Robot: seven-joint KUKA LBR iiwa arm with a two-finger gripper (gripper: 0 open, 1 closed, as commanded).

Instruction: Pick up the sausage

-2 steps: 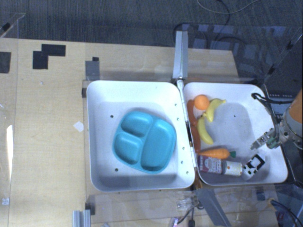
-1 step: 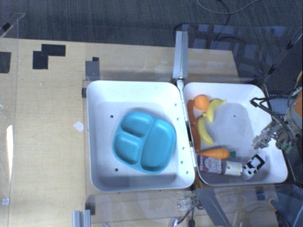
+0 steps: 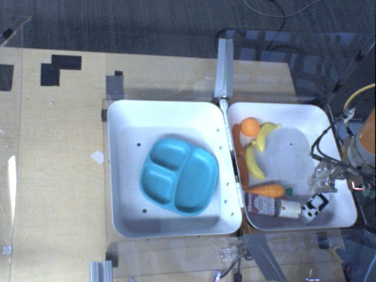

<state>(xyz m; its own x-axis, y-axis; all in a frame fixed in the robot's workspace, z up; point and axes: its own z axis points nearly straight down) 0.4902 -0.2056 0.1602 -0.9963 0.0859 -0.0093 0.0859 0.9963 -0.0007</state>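
Observation:
The sausage (image 3: 237,150) is a long reddish-brown link lying lengthwise against the left wall of the right bin (image 3: 305,111). An orange (image 3: 249,127) touches its far end and a yellow banana (image 3: 255,155) lies just right of it. My gripper (image 3: 325,179) hangs over the right side of the same bin, well to the right of the sausage, with bare bin floor between them. The sausage is not in its grasp.
A carrot (image 3: 267,190) and a dark bottle (image 3: 274,206) lie along the right bin's near side, with a small black-and-white item (image 3: 314,208) below the gripper. The left bin (image 3: 123,128) holds a blue divided plate (image 3: 179,175). Cables hang by the arm (image 3: 361,151).

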